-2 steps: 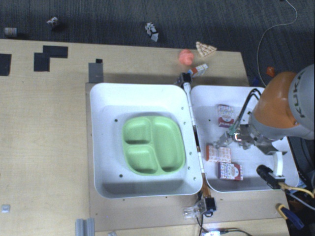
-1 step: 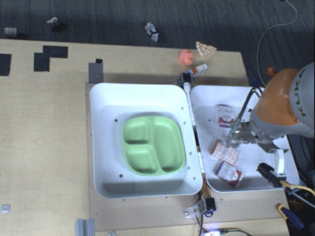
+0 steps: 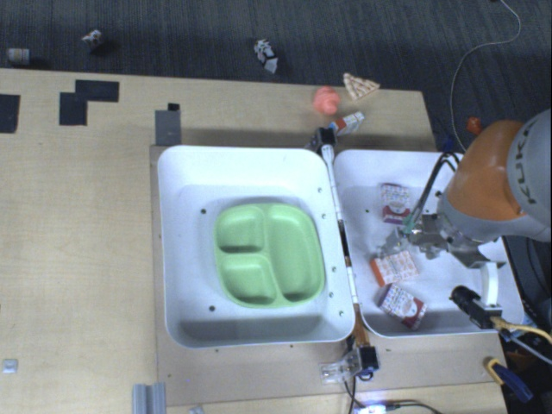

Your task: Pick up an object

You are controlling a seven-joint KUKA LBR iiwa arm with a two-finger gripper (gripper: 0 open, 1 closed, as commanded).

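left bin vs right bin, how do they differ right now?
The left bin holds one green divided tray; the right bin holds several small red-and-white packets. The gripper sits over the right bin, well away from the left bin. The left bin looks larger in view than the right bin. Both are shallow and white, side by side.

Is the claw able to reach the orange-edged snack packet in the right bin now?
Probably yes: the claw hangs just above the orange-edged snack packet, which lies uncovered on the right white bin's floor.

three small packets [image 3: 398,268] in right bin [image 3: 362,179]
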